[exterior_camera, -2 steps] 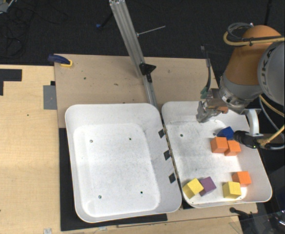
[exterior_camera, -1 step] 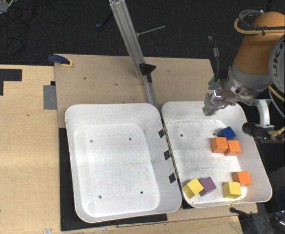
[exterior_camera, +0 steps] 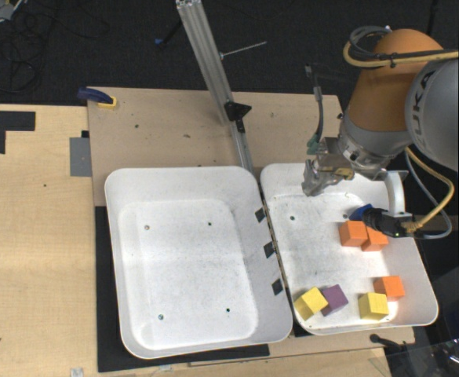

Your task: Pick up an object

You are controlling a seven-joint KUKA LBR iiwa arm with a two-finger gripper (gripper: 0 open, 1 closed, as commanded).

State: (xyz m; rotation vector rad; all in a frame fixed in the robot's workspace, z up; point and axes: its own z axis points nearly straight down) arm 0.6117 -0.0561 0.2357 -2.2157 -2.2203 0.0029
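Yellow block (exterior_camera: 373, 305) sits nearest me in the right bin (exterior_camera: 292, 181); gripper (exterior_camera: 317, 181) hangs over its far end, fingers' state I cannot tell.

One fixed camera looks down at a slant on the bench (exterior_camera: 49, 210) from above its front, taking in both bins: one (exterior_camera: 182, 328) left of the gripper (exterior_camera: 317, 181), the other (exterior_camera: 417, 309) beneath it.
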